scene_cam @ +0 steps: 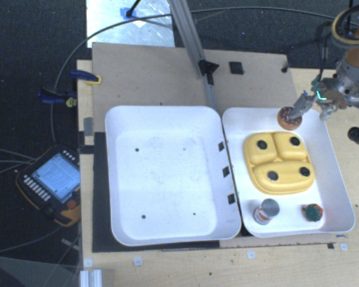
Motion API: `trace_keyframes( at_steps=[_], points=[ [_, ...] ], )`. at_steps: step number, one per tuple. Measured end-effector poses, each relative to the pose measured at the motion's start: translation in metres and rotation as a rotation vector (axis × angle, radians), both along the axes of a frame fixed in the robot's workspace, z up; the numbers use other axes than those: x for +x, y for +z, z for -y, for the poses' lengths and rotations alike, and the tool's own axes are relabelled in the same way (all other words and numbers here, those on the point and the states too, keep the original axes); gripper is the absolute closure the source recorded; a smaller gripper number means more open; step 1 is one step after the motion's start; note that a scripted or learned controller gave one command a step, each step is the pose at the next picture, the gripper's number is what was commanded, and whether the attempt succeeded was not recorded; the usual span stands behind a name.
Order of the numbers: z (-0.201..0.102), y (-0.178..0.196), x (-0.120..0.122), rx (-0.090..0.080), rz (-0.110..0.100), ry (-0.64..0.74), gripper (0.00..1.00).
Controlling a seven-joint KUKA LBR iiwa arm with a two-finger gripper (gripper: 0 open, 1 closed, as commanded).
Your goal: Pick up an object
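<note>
Small can (265, 211) low in right bin (335, 160), brown disc (289, 119) under tool (301, 105), grip unclear

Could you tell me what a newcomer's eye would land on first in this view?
Probably the big yellow moulded piece with four dark spots, in the middle of the right bin. Next, the gripper at that bin's far edge, right above a small brown round object.
</note>
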State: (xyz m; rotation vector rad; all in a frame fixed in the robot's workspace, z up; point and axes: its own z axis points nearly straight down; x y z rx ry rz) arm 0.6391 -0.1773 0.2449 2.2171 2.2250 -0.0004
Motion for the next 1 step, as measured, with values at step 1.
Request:
trace_keyframes(
  at_steps=[1],
  points=[
    [-0.0001, 0.0012, 0.0006, 0.000, 0.002, 0.000, 0.00]
  ],
)
